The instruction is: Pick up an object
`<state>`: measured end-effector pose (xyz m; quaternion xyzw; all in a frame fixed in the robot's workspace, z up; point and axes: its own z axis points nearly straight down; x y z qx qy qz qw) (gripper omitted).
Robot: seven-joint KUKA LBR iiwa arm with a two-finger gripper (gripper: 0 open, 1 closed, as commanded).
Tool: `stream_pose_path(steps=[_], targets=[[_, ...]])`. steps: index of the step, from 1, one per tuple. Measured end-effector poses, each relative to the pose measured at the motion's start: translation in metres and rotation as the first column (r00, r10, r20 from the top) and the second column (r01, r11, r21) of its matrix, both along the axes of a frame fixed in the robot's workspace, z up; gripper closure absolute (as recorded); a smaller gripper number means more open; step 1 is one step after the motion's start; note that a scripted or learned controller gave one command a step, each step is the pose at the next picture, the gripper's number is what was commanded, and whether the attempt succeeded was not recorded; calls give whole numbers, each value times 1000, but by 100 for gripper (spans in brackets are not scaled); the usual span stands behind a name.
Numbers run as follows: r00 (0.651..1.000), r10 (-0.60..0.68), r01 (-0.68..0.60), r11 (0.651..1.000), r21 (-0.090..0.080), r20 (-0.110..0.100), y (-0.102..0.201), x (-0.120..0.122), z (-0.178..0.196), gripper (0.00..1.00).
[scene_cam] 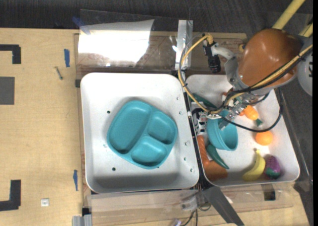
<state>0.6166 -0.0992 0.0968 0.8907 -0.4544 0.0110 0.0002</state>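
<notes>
You see two shallow white bins side by side. The left bin [94,160], at frame centre, bears a teal divided plate [142,133] lying flat, its three compartments facing up. The right bin [290,158] sits just beside it toward the frame's right and holds the loose items: a teal bowl [223,138] near its left wall, an orange-brown object [211,166] below the bowl, a yellow banana [256,166] and a purple object [273,165] touching it at lower right, an orange ball [264,137] above them, and a small carrot-like piece [251,113].

The arm enters from the upper right — its orange band [268,56] dominates that corner. The gripper [229,112] hangs just above the bowl's upper rim, amid cables; you cannot tell how far its fingers are parted, nor whether anything sits between them.
</notes>
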Motion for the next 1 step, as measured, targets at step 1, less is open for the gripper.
stream_pose_path(steps=[1], targets=[[998,70,-70,998,1,3,-1,-8,1,100]])
